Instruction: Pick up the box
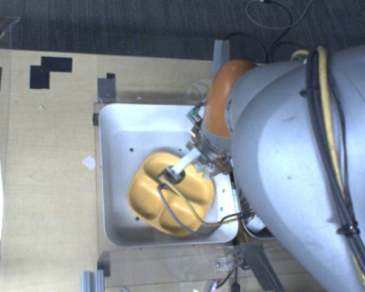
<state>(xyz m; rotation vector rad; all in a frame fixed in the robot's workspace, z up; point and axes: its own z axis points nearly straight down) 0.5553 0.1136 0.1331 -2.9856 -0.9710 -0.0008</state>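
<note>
A large yellow, lobed, rounded object (164, 196) lies in the lower middle of the left white bin (118, 139). The grey arm with its orange band (222, 102) comes in from the right and hangs low over the bin's right side. My gripper (208, 162) sits under the wrist, right at the yellow object's upper right edge, and the wrist hides most of it. Whether anything is held between it cannot be seen.
The arm's broad grey body (304, 163) covers the right bin and the bench on that side. Pale bench top with black marks (48, 72) lies left of the bin. The bin's upper left floor is bare white.
</note>
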